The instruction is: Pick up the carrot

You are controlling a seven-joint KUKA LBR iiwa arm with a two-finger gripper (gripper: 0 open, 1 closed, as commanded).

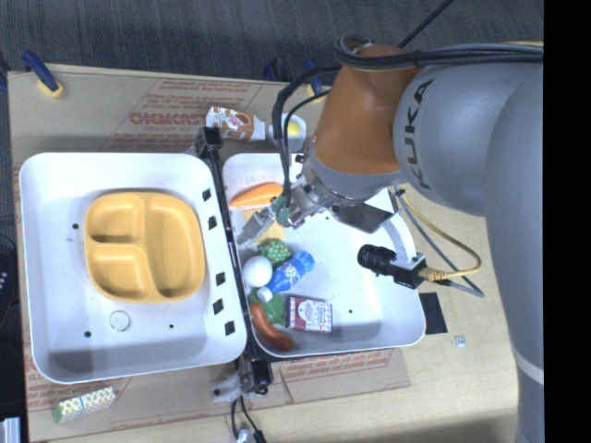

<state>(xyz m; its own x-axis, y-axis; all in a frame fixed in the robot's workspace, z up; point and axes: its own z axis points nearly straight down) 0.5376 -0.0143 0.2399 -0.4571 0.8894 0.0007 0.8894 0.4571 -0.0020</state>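
The carrot [256, 194] is an orange wedge lying near the far left corner of the right bin [397, 326], next to the divider. My gripper [280, 214] hangs from the grey and orange arm just to the right of and below the carrot, very close to it. The carrot's right end is hidden behind the gripper body. I cannot make out whether anything is between the gripper's tips.
Below the gripper lie a green item [273, 251], a white ball [257, 271], a blue bottle [295, 268], a red box [308, 314] and a brown sausage [269, 329]. The left bin [46, 247] holds a yellow divided tray [145, 245]. A small bottle [231, 123] lies behind the bins.
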